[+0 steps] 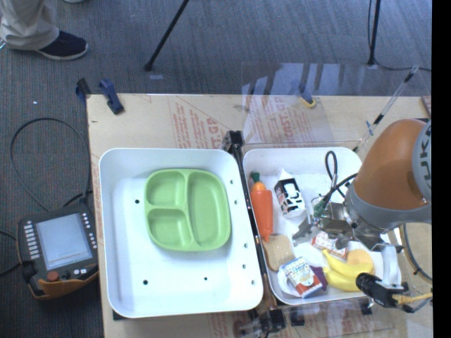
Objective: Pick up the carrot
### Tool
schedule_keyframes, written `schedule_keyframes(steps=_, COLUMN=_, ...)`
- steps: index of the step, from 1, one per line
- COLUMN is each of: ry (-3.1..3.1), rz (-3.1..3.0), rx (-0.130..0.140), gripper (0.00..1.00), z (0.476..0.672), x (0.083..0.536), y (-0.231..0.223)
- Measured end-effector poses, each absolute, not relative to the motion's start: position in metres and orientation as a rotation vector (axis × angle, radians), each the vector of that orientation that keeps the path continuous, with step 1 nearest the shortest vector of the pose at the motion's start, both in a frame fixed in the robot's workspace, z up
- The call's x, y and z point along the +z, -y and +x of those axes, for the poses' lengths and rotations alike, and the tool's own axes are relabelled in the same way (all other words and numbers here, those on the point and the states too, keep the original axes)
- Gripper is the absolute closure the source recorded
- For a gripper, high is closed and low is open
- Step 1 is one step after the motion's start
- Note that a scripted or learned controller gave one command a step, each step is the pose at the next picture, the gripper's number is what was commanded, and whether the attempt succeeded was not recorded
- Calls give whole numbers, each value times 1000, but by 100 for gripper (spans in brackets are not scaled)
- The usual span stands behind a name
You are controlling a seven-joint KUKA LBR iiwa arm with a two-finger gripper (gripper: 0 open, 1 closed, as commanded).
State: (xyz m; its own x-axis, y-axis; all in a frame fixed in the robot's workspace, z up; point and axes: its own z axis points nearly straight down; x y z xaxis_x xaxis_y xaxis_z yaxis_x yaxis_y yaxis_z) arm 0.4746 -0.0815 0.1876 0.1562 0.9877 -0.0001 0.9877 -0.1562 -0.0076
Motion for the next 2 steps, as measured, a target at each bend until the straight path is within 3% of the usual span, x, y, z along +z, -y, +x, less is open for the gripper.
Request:
schedule_keyframes(steps=1, ry=1963, rz=-2441, rx=7, gripper=0, z=497, x=186, y=-11)
schedule_keyframes(steps=2, ry=1975, rz=-2440, rx=6, gripper=0, z=575, x=186, y=20)
